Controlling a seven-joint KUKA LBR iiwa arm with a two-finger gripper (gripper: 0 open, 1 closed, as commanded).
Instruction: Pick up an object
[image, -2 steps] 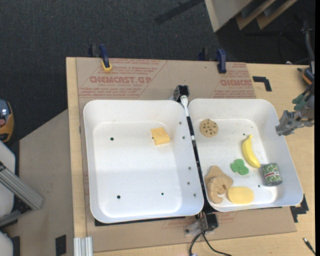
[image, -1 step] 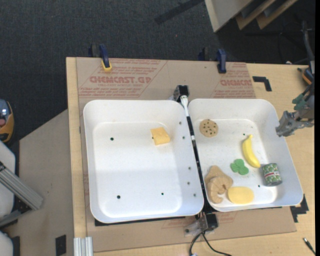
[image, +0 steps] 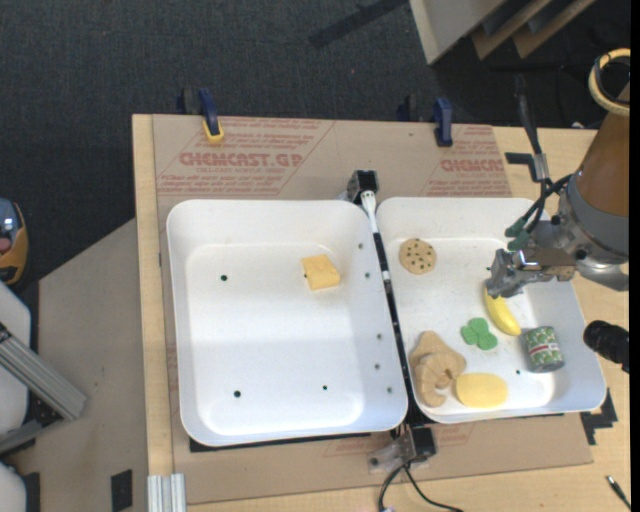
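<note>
Yellow plastic, curved and glossy: the toy banana (image: 503, 315) lies in the right bin (image: 450, 215), near its right side, and my hand (image: 503, 283) hangs directly over its upper end. From this slanted view I cannot tell how my hand is set, nor whether it touches the fruit. To do this well, I think I should come straight down over the banana's middle and close across its narrow width, not along its length, since that smooth bowed skin would likely slide out of an end-on pinch. A green broccoli piece (image: 480, 335) sits just beside it on the left and a small green-labelled can (image: 542, 348) just to its right, so the descent has little room to drift. The banana is short, slightly bent, bright against the white floor, lying flat and slanted toward the can.
</note>
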